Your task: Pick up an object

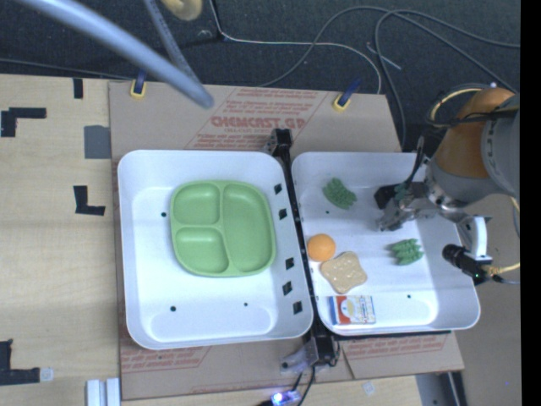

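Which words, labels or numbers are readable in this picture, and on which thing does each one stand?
"CHEMCAST GP": red print on the cardboard sheet under the bins; the smaller red lines around it are too blurred to read.
Small card in the right bin: red and blue print, too small to read.
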`<state>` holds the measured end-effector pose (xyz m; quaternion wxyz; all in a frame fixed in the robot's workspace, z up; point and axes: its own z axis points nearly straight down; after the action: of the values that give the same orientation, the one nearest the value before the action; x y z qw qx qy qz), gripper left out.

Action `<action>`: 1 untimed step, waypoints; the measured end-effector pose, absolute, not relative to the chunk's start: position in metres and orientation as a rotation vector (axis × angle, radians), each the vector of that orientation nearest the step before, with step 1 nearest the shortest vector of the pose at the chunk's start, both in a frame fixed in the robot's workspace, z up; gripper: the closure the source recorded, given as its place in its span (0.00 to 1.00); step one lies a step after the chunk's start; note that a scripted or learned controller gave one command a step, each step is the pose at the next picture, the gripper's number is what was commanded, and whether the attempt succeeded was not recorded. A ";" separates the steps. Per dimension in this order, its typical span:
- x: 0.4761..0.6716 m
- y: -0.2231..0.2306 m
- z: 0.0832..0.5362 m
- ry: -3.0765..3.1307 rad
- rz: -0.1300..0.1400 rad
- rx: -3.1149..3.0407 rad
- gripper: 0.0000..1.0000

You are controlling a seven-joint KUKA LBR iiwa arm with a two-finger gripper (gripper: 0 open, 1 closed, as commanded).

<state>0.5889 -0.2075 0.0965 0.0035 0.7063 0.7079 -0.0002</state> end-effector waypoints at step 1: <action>0.595 -0.199 0.144 2.222 0.003 2.218 1.00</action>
<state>0.5948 -0.1994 0.1437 0.0011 0.7064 0.7078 0.0008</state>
